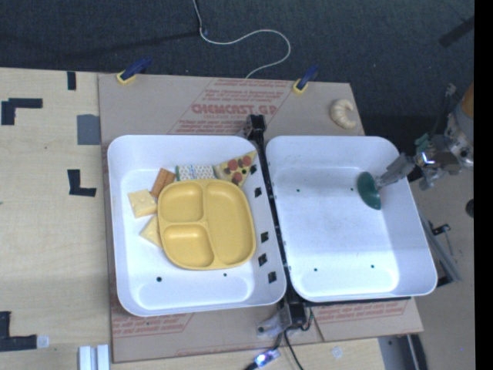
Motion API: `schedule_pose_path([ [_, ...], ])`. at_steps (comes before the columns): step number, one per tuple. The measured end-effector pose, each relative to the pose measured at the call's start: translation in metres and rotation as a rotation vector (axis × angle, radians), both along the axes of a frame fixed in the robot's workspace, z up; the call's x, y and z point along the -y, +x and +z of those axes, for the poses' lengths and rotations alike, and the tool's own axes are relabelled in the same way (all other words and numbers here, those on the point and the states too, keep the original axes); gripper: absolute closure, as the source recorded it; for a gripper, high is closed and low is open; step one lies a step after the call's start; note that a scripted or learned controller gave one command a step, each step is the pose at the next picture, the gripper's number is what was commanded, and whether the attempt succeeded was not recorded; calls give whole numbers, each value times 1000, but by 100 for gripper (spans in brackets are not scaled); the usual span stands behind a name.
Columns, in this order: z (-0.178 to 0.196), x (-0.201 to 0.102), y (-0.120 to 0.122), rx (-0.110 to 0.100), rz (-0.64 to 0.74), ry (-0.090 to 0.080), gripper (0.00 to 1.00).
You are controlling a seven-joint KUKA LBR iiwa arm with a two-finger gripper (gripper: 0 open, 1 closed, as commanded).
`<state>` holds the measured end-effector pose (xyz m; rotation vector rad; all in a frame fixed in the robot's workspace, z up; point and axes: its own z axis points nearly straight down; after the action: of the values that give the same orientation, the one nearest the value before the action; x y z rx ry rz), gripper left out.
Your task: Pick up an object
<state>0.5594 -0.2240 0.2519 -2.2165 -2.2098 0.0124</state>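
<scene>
A small dark green object (370, 192) lies in the upper right part of the right bin (347, 280). My gripper (384, 178) reaches in from the right at a slant, and its tip meets the green object's upper right edge. Whether the object is gripped or just touched is not visible. In the left bin (131, 284) a yellow divided plate (206, 223) lies flat. Several small food-like pieces are around the plate's top and left sides, among them a tan cracker (142, 203) and a pizza-like slice (239, 165).
The arm's wrist (447, 154) hangs over the right bin's right rim. A beige lump (344, 112) sits on the cardboard behind the right bin. A white cable (246, 41) loops across the dark floor at the back. Blue-yellow clamps (134, 70) hold the cardboard's far corners.
</scene>
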Motion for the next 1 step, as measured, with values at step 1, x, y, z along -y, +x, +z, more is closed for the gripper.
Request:
schedule_pose_path([
  [1,8,-1,2,13,4,-3,0],
])
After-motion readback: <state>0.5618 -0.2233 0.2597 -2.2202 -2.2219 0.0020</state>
